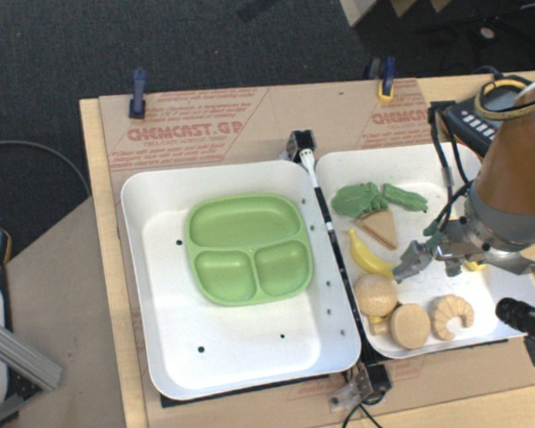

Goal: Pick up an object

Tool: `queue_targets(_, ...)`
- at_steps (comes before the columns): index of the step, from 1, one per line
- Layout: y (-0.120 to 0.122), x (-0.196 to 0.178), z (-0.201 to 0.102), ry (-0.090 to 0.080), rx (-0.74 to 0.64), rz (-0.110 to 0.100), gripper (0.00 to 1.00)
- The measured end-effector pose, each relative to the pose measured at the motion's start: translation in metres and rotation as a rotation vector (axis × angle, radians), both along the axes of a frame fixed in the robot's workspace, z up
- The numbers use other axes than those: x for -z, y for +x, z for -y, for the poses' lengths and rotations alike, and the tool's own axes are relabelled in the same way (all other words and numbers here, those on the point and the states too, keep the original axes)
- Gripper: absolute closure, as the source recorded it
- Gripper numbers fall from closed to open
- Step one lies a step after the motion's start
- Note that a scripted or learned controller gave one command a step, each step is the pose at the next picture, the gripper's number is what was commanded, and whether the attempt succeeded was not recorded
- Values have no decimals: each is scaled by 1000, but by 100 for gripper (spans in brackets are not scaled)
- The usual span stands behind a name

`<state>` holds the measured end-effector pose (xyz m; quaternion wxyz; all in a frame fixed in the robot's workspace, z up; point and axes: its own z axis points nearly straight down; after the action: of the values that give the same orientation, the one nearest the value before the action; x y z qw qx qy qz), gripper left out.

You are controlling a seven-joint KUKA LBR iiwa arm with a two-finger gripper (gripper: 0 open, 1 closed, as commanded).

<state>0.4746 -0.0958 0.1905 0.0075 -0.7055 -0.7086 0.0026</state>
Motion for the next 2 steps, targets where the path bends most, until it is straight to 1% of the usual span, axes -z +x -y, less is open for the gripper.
queue_targets(1, 5, -21, -58, -6, -2, 17, 0)
queue_targets(2, 4, 8, -73, -5, 3, 8, 0)
